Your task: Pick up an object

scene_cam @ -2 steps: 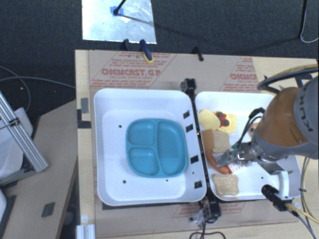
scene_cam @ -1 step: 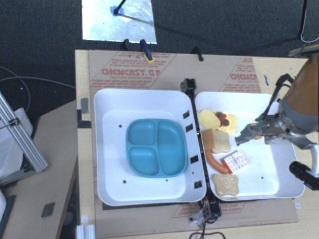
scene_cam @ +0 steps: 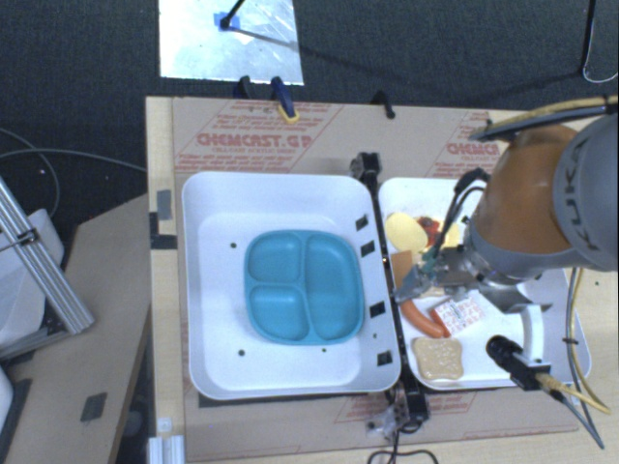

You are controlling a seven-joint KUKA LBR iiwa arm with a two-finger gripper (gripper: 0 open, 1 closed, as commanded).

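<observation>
Blue divided plate [scene_cam: 302,286] in left bin [scene_cam: 218,211], arm [scene_cam: 542,201] over right bin [scene_cam: 411,193], pincer [scene_cam: 418,280] beside sausage [scene_cam: 424,318], toast [scene_cam: 438,358]

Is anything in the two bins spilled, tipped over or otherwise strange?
Nothing stands out. The blue divided plate lies flat in the left bin. In the right bin, the yellow lemon, the sausage and the toast slice rest inside the walls, beside the gripper.

Two white bins [scene_cam: 208,288]; one blue plate [scene_cam: 304,286]; one sausage [scene_cam: 426,319].
</observation>
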